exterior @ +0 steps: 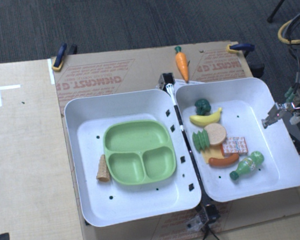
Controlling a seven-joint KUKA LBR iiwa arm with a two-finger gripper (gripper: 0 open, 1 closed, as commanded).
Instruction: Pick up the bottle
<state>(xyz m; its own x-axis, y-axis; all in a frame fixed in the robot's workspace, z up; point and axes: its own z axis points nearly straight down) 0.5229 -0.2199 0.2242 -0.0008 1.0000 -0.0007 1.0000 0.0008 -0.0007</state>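
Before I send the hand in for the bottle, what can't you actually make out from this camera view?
- The hand, at the right bin's right rim: too small and blurred to tell whether it is open or shut.
- The arm behind it: cut off by the right edge.
- The bottle: label too small to read.
- The yellow piece under the hot dog: mostly covered by it, the cookie and the cracker packet, so I can't name it.

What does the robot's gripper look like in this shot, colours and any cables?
At the right rim of the right bin, the gripper appears as a small, pale grey metallic piece with thin pointed parts. Behind it are darker grey parts with a speck of green. A yellow cable loops above it, beside a thin dark rod. It is too small to show markings.
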